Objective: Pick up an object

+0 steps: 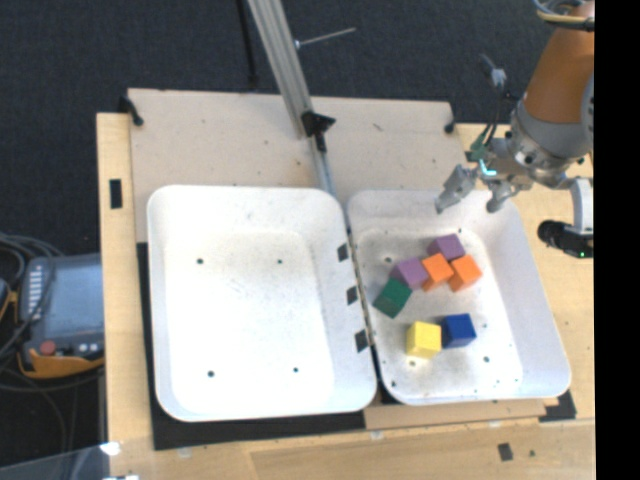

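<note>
The claw (472,196) hangs spread wide, holding nothing, over the right bin's (535,298) back rim. Below, seven small cubes cluster mid-bin, leaving bare white floor along its walls.

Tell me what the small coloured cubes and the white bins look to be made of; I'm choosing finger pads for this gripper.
The cubes, such as the yellow cube and blue cube, look like painted wood or hard plastic: crisp edges, flat matte colour, no gloss. The image is too coarse to settle which. The right bin and left bin look like moulded white plastic: rounded corners, smooth shallow walls, dark scuffs on their floors.
</note>
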Robot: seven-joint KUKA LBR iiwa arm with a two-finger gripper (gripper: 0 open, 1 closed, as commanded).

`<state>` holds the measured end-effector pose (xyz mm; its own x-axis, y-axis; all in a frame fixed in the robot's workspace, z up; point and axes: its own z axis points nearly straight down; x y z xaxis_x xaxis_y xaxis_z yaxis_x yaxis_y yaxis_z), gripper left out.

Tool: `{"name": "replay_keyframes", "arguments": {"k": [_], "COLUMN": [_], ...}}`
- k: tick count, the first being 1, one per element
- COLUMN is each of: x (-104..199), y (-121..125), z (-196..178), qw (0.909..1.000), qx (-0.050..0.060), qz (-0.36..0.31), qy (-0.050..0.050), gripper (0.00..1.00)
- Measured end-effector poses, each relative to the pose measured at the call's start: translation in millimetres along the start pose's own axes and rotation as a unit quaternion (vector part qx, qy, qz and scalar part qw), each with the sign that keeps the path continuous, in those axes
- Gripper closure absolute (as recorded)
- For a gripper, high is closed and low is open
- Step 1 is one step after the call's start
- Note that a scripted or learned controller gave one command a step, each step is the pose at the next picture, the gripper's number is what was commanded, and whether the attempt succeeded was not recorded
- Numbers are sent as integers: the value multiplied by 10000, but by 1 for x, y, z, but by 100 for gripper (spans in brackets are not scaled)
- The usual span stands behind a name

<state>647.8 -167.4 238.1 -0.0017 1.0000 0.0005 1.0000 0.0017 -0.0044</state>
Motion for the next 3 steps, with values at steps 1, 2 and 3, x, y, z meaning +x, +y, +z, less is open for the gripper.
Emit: {"name": "replay_keyframes", "arguments": {"k": [1, 2, 3], "x": [0, -3, -2], "y": [1, -2, -6], "z": [-3, 39, 101], "qw": [10000, 10000, 10000], "qx": [-22, -5, -4], "qz": [-12, 6, 7], "qy": [-13, -9, -8], "gripper": [0, 0, 0]}}
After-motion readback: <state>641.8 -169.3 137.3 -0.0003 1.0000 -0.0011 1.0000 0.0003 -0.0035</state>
